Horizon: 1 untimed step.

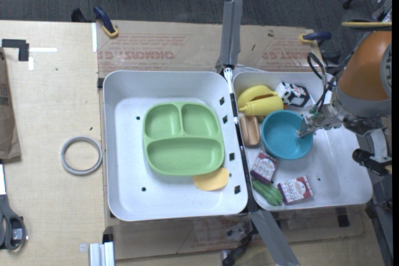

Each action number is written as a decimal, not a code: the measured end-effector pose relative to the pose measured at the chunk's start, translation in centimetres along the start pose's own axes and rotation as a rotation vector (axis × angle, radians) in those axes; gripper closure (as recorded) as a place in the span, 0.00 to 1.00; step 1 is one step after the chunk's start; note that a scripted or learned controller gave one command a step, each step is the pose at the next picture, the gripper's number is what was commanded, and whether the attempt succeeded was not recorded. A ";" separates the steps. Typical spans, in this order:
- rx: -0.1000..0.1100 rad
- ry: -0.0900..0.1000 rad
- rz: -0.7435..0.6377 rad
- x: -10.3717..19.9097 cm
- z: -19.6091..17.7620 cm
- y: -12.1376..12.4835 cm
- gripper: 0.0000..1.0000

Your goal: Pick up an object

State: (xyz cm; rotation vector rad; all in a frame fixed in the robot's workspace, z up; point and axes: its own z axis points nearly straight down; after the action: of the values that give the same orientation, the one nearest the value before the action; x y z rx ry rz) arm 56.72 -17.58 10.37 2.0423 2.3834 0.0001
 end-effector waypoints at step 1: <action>0.005 0.000 0.206 4.8 -10.1 6.4 1.00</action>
State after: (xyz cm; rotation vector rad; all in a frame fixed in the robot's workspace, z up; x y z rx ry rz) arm 62.32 -11.83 20.48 2.2787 2.1632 -0.0045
